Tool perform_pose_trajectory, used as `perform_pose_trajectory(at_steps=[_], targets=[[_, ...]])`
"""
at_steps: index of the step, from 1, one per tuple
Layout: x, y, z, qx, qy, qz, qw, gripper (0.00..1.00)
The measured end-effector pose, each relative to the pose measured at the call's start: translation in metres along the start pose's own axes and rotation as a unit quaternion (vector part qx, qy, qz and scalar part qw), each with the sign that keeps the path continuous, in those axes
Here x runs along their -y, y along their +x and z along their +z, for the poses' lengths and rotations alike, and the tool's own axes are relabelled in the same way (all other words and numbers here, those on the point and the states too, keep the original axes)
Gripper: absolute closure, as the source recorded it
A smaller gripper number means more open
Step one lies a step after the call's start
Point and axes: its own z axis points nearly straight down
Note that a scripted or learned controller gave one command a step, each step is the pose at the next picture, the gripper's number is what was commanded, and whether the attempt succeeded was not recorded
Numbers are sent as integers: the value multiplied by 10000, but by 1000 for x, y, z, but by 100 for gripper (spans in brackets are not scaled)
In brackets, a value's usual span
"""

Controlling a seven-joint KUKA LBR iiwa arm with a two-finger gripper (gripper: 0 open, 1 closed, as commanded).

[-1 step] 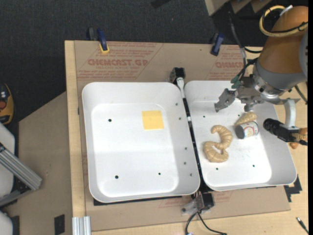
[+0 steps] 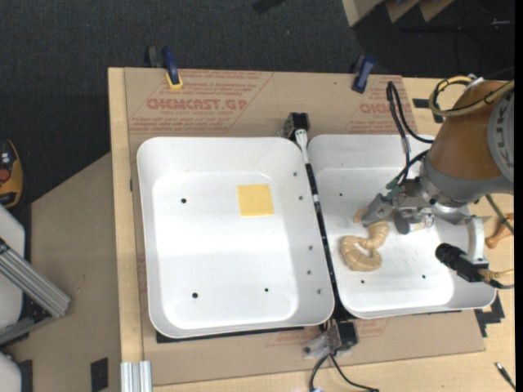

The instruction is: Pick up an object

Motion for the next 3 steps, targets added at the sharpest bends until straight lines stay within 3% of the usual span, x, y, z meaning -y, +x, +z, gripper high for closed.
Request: perform_pose_trajectory(at_steps=[1, 2, 3], targets=[[-48, 46, 27, -5, -54, -54, 10000, 0], [-66, 40, 26, -1, -47, -29, 10000, 0], [-66, 40, 16, -1, -53, -22, 10000, 100]])
